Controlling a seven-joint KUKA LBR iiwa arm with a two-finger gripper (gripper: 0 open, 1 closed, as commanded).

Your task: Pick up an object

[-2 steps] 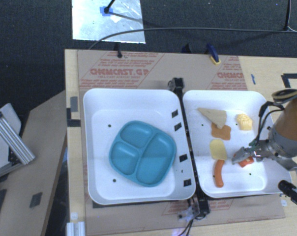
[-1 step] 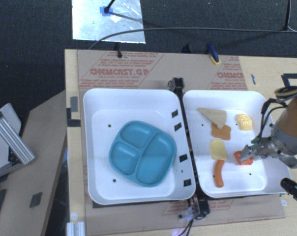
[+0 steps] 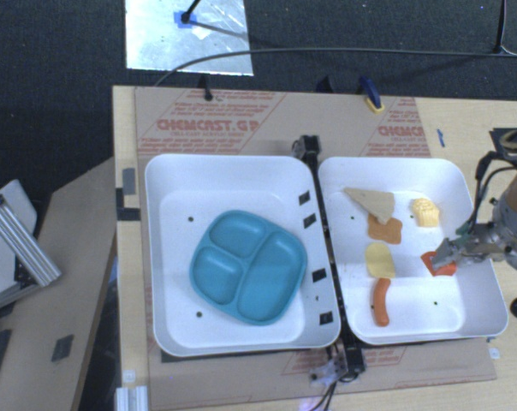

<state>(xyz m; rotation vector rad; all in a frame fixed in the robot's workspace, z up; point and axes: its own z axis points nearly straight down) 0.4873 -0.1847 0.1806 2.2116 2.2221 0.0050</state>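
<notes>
End effector (image 3: pixel 448 255), grip state I cannot tell, sits at the red piece (image 3: pixel 442 266) in the right bin (image 3: pixel 481 315); centre squarely before lifting.

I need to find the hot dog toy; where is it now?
The hot dog lies in the right bin, near its front edge, just below the pale yellow piece.

Grey metal hand (image 3: pixel 448 252) on a grey wrist, with black cables looping above.
</notes>
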